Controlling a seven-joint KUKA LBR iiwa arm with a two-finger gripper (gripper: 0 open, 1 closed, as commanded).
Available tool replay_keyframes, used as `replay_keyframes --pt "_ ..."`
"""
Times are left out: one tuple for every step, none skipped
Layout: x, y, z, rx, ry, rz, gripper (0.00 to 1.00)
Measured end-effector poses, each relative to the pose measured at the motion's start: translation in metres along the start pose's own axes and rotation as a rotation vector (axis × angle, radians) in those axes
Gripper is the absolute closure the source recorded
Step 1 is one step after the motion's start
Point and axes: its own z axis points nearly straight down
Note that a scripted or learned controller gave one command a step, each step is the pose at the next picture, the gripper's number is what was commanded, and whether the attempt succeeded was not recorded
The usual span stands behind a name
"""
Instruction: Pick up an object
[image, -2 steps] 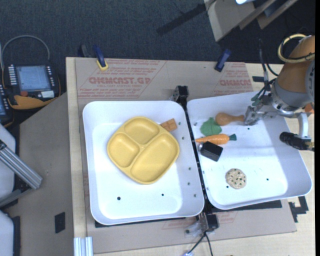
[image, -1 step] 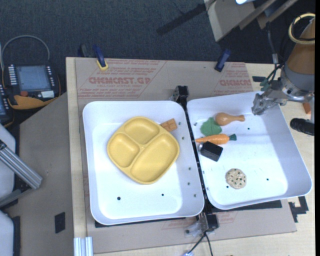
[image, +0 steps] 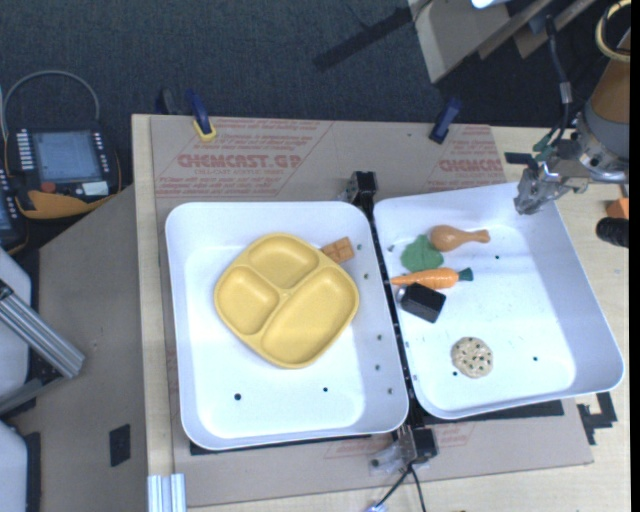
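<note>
Cardboard with red lettering covers the surface (image: 300, 150) beneath two shallow white bins set side by side. We see a blue clip (image: 201, 118) at its far edge and a handheld control unit (image: 62, 165) off to the left on the dark floor.

We find a yellow divided plate (image: 287, 297) in the left bin (image: 290, 400), with a small orange block (image: 339, 250) touching its far right rim.

We count five things in the right bin (image: 545, 300), gathered toward its left side: a toy chicken drumstick (image: 457, 238) farthest back, a green leaf-shaped piece (image: 421, 253) just beside it, a toy carrot (image: 430, 279) in front of those, a small black block (image: 422, 302) touching the carrot's near side, and a cookie (image: 471, 357) lying apart, nearer to us.

We see the end effector (image: 535, 190) above the far right corner of the right bin, well apart from all five things. Nothing sits between its fingers; how wide they stand we cannot tell.
</note>
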Motion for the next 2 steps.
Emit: replay_keyframes --pt "0.000 0.002 -0.055 -0.003 -0.001 0.001 1.00" --pt "0.044 -0.003 -0.052 0.008 0.004 -0.003 1.00"
